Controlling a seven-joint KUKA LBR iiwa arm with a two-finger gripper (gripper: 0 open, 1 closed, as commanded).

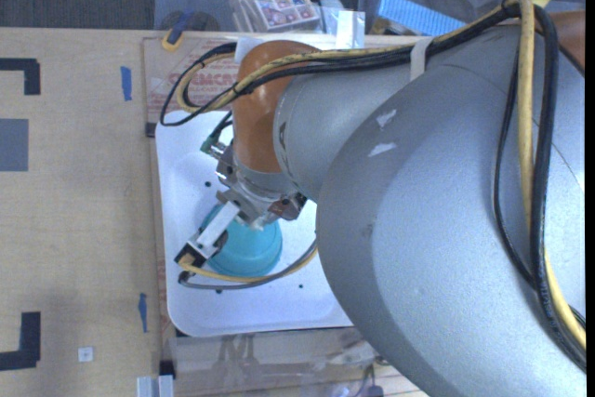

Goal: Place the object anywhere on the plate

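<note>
Red lettering (pixel 206 81) by the far edge of the bin (pixel 186 200) is too blurred to be read. A blue object (pixel 251 251) is seen in the bin's near half, directly beneath the tool (pixel 253 211). Whether the tool is apart or together cannot be told. The bin's right part is hidden by the arm (pixel 418 200).

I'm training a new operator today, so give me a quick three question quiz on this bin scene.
1. True or false: the gripper is over the white bin.
2. What colour is the object under the gripper? A red, B light blue, C green.
3. Fill in: the band above the arm's wrist is coloured ____.
Key: 1 true; 2 B; 3 orange.
</note>
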